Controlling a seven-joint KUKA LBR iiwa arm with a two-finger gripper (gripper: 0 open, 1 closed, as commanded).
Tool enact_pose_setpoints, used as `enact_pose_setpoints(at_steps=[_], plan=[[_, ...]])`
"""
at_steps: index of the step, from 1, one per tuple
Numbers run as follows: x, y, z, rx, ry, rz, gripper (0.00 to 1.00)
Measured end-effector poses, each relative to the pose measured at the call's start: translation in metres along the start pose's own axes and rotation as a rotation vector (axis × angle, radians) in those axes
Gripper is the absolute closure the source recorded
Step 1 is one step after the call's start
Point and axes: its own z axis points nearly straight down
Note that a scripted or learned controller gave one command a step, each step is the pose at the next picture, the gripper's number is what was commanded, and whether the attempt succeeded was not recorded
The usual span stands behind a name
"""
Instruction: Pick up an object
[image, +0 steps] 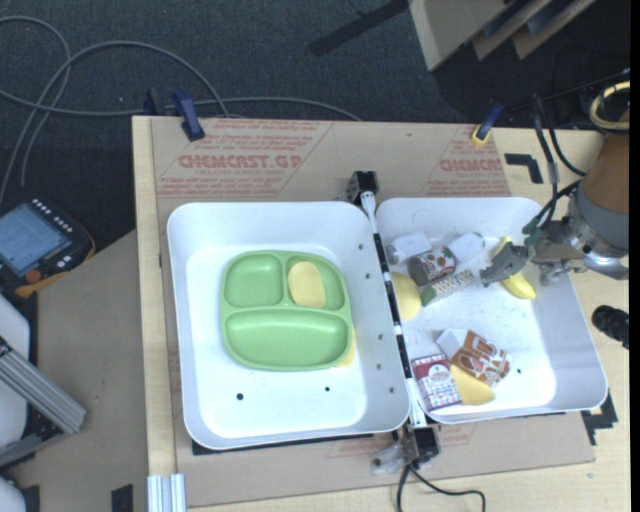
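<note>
Two white bins are sitting side by side on the bench (300, 150), meeting at a black divider (385, 290) that serves as the landmark here.

Left of the divider, the left bin (190, 330) is holding a green tray (285, 310) with three compartments. A yellow item (308, 285) is lying in the tray's upper right compartment, the one nearest the divider.

Right of the divider, the right bin (570, 340) is holding the loose objects. A yellow piece (406, 298) is lying just beside the divider, about halfway down it. Above and right of that piece, a packet (432, 266) with red print is lying beside a grey wrapped item (466, 247). Toward the near end of the divider, a red-and-white carton (432, 381) is lying just beside it, touching a yellow wedge (474, 390). A brown-and-white packet (478, 358) is resting just above the wedge.

Farthest right from the divider, the gripper (500, 268) is reaching into the right bin from the right, with the arm (600, 215) behind it. It is hanging just beside a yellow banana (519, 287), which is lying below and right of the fingertips. The jaws are standing narrow, with nothing visible between them. No object is held; the objects are all lying in the right bin.
</note>
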Motion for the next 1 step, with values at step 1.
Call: enact_pose_setpoints(at_steps=[1], plan=[[-0.0674,0.104,0.1101,-0.016,0.0,-0.003,0.0]])
